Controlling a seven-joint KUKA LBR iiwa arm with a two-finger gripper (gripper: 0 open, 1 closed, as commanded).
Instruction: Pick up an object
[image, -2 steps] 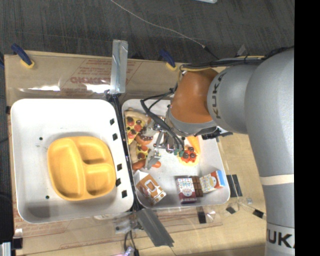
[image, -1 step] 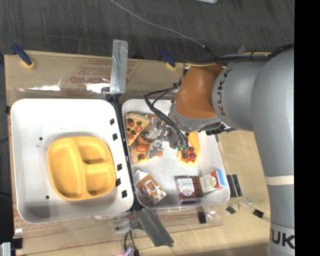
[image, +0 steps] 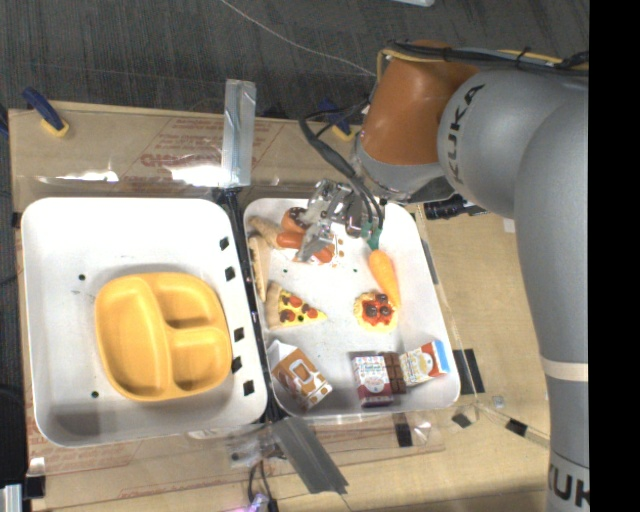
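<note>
Grey arm (image: 500, 130) bends down into the right bin (image: 425, 260), its jaws' state impossible to tell.

The gripper (image: 322, 228) covers part of a red and orange toy food (image: 293, 229), so its shape is hard to tell. The fingertips blur into the toys under them. The big grey arm (image: 530, 200) runs off the bottom edge. The little boxes' (image: 372, 374) pictures are too small to read.

Arm bent down (from right); hand (image: 322, 228) low
</note>
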